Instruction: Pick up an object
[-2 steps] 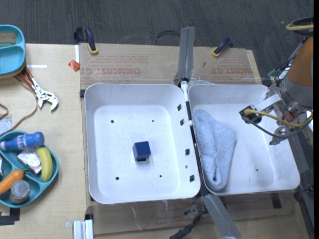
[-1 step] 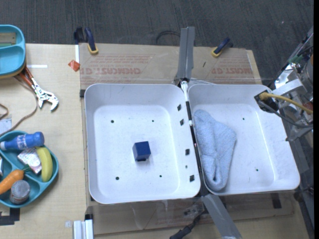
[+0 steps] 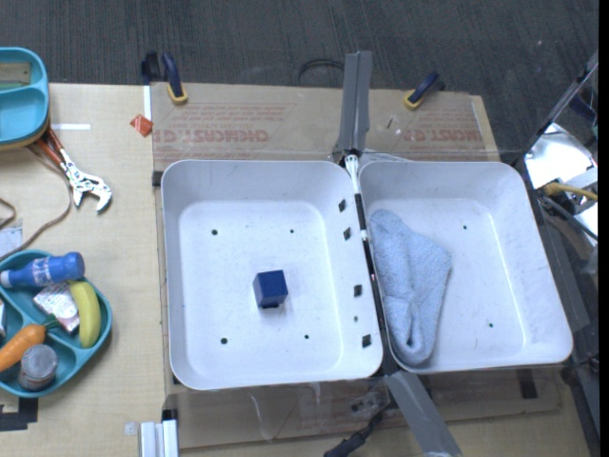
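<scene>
Down at the front left, a blue dish [image 3: 103, 336] holds a banana [image 3: 88, 313], a carrot [image 3: 19, 347] and a little bottle [image 3: 38, 271]. Next to it on the bench are two white bins: a small blue block [image 3: 271, 288] sits alone near the middle of the left bin [image 3: 173, 255], and a grey cloth [image 3: 411, 288] lies bunched along the left side of the right bin [image 3: 544, 284]. I cannot tell if the robot's hand is wide or narrow.

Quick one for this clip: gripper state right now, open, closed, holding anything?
Gripper: state cannot be told from this view. The blue cube lies loose in the left bin; the grey cloth lies in the right bin.
</scene>
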`<state>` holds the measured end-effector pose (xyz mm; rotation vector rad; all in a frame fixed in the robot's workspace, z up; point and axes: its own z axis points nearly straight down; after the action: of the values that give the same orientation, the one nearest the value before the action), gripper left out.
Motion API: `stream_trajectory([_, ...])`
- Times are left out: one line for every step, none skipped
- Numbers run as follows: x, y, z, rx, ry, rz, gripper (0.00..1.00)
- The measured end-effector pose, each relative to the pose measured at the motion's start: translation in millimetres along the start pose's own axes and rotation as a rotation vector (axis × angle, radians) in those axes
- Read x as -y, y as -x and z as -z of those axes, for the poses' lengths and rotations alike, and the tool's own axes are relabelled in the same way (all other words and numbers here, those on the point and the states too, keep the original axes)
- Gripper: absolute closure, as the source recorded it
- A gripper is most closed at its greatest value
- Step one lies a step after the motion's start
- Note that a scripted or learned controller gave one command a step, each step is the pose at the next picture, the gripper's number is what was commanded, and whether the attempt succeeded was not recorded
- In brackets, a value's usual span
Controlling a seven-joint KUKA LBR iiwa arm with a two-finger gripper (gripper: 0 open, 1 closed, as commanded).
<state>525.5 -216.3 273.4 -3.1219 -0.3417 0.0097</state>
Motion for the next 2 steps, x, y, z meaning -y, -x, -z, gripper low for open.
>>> stream_trajectory([110.1,25.1,-56.2,-0.001,0.000,0.105,0.00])
stream_trajectory([70.4,29.9,-59.0,-0.002,0.000,0.451,0.00])
